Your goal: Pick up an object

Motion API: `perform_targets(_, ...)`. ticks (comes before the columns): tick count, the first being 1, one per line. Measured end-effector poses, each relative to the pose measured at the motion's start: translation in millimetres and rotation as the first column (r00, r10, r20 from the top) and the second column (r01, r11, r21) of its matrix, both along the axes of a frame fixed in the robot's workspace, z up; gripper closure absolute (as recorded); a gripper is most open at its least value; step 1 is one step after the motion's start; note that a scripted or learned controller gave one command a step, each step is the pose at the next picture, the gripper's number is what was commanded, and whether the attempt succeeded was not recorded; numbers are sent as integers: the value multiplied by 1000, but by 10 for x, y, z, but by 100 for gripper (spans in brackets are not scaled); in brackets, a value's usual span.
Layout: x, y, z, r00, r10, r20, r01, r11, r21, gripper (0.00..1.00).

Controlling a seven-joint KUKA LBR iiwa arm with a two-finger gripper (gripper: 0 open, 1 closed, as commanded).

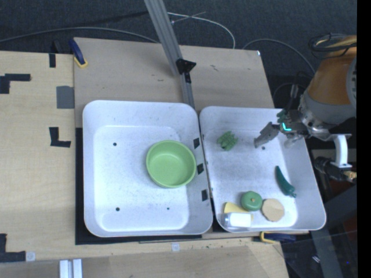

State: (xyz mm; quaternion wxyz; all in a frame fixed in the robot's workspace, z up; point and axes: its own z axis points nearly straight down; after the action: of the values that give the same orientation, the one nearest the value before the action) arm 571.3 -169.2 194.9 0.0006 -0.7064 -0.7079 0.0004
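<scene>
The hand hovers over the right bin, fingers seemingly apart and holding nothing. Nearest is a small green lump, just to its left; it looks light and knobbly, best pinched across its middle

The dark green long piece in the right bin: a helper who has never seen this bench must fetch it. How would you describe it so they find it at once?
Go to the right bin, the one without the green bowl. Along its right wall, below the gripper, lies a dark green long piece, slim and slanted. It lies alone, darker and narrower than the round pieces clustered at the near edge.
</scene>
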Motion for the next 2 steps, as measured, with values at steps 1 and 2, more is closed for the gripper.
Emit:
perform_targets(1, -9, 38, -645, 1000, 0, -6, 0, 1000, 1, 0)
perform_targets(2, -7, 44, -1073, 1000, 0, 1, 0, 1000, -2, 0)
